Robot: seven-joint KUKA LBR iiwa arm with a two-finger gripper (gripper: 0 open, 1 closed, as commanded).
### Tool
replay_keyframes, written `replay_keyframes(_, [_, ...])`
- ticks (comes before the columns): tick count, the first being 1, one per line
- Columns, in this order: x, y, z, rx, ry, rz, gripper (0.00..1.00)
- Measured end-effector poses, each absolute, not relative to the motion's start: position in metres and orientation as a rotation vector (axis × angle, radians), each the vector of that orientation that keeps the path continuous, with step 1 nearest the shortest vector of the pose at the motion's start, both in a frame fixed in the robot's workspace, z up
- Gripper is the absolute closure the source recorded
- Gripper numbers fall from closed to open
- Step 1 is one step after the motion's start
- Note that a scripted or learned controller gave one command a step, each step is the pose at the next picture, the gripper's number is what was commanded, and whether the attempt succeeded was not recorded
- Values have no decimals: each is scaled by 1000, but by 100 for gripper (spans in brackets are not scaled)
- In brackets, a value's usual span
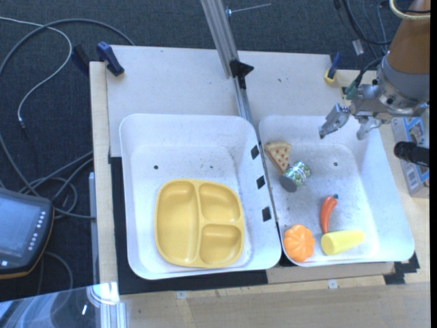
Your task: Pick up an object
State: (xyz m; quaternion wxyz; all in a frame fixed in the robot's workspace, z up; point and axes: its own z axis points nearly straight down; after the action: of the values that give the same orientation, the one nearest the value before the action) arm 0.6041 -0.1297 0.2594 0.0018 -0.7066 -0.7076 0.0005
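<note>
My gripper [349,125] hangs open over the far edge of the right bin [382,183], with nothing between its fingers. Below it and to the left lie a tan waffle-patterned wedge [278,155] and a small green and silver can [296,175] on its side. Nearer the front of the bin are a red chili pepper [328,212], a yellow block [342,241] and an orange pumpkin-like toy [298,242]. All of these rest on the bin floor, apart from the gripper.
The left bin [136,149] holds a yellow divided plate [200,222]. A slanted metal rail [220,22] runs down to the divider between the bins. Blue clamps [109,58] sit at the bench's far corners.
</note>
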Motion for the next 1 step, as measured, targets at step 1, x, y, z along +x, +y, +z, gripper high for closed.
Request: replay_keyframes(1, [604, -130, 259, -2217, -2220, 1, 0])
